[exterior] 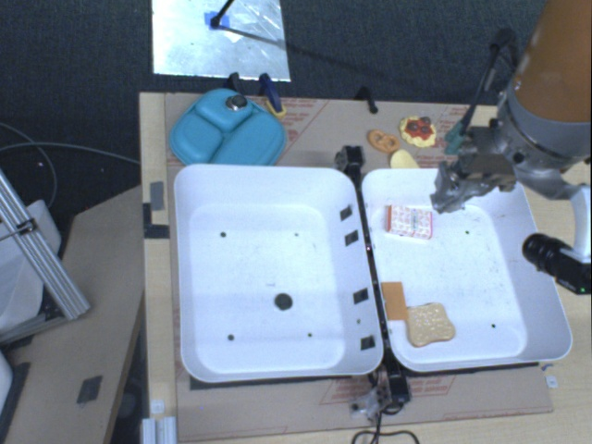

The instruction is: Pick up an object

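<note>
Right bin (546, 340) – one packet (410, 221), one toast (431, 324), one orange card (394, 300).

White bins (264, 183), blue tray (228, 129), red-checked packet (410, 221)

We see dark blue-grey carpet (74, 54) around a pale wooden bench (305, 123) — a shiny metal sheet (220, 26) lies on the floor beyond its far edge. At left, a lower tan surface (88, 294) adjoins the bench, with an aluminium rail (37, 257) slanting across it.
</note>
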Tool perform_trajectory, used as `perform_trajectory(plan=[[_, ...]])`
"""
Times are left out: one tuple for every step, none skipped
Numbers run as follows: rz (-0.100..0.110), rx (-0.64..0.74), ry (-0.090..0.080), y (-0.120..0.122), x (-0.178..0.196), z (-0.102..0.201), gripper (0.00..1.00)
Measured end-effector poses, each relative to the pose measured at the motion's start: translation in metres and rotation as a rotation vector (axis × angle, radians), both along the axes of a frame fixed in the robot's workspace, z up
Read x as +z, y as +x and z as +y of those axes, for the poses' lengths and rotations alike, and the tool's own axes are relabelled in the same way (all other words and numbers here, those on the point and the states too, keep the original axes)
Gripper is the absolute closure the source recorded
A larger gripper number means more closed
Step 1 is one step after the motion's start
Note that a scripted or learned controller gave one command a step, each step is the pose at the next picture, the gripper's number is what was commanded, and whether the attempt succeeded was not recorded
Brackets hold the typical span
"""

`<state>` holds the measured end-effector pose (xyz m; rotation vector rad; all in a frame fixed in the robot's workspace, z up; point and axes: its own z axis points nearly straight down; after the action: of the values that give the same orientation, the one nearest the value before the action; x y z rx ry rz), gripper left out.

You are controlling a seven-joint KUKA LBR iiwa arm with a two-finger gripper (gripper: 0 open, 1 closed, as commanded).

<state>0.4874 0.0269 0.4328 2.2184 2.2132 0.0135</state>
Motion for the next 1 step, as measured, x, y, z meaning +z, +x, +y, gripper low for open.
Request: perform_trajectory(plan=[[0.015,0.011,0.000,-0.0009,-0.0763,0.0594,1.00]])
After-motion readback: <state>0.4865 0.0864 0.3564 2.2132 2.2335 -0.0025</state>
